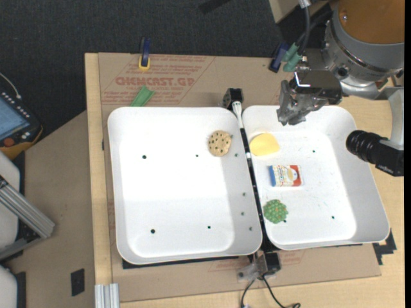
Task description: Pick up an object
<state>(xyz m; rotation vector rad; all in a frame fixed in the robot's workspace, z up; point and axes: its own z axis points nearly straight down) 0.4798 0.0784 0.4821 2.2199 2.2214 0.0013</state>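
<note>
Overhead, the grey two-finger gripper (pixel 294 113) hangs above the far edge of the right white bin (pixel 359 204); whether it is released or clenched cannot be told. Just below it lies a rounded yellow object (pixel 264 144), then a small red-and-white packet (pixel 284 175), then a green bumpy ball (pixel 275 211). Leftward, a round speckled cookie (pixel 219 143) sits in the left white bin (pixel 167 223).

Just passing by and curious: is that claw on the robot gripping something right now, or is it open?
Claw: cannot be told from this view whether it is open or closed; nothing visible in it. It hangs over the far end of the right bin.
</note>
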